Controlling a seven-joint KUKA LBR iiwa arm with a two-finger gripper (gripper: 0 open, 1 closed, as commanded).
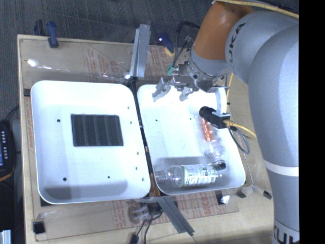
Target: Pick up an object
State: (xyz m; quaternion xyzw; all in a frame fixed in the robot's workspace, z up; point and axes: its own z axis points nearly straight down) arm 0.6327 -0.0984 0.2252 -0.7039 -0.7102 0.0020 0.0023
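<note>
My gripper (170,93) hangs over the far edge of the right bin (167,131), open, with nothing between its fingers (158,91). A clear plastic bottle (189,175) with a printed label lies on its side along the near wall of that bin. A smaller clear bottle with orange inside (209,134) lies against the right wall, partly under a black part of the arm. Both bottles are well apart from the gripper, nearer the camera. A dark grey ribbed slab (97,130) lies flat in the middle of the left bin (56,177).
The grey arm with its orange band (216,29) fills the right side. A metal bar (139,52) stands behind the seam between the bins. Cables (238,131) trail by the right bin's right wall. The right bin's floor shows bare white in its middle and left part.
</note>
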